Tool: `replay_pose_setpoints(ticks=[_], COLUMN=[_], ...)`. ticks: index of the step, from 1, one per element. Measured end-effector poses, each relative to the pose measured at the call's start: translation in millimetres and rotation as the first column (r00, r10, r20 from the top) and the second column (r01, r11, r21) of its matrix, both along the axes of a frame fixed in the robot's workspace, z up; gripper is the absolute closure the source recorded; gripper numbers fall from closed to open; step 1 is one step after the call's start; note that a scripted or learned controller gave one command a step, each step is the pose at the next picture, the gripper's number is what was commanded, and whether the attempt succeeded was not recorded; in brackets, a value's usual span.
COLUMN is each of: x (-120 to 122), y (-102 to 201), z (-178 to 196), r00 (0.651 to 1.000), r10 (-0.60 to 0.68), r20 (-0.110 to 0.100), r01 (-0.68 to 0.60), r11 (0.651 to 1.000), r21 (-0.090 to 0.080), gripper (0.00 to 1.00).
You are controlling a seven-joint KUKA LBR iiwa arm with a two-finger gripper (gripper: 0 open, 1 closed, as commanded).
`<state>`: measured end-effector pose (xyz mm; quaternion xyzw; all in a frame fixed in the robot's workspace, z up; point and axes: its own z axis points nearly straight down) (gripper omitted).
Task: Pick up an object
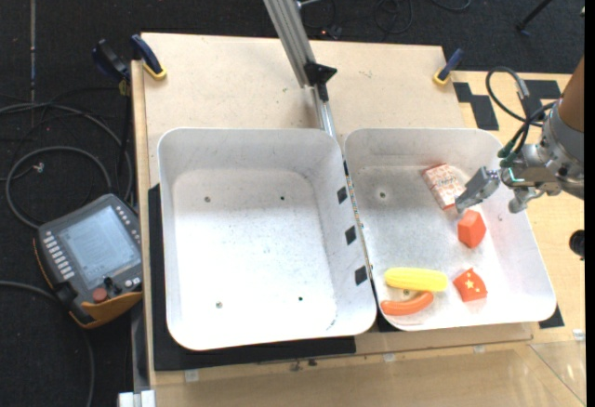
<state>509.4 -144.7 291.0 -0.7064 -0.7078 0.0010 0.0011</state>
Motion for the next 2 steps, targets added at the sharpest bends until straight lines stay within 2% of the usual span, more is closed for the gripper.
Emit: replay_pose_setpoints(ticks=[1, 2], x=[1, 4], y=[0, -4], z=[2, -44], r00=[1.000, 1.000], r10=[-0.001, -0.003], r20=[0.003, -0.002], r01=[0.001, 0.003], r11=[1.000, 1.000], r21=[-0.001, 0.000], gripper=[0.00, 0.00])
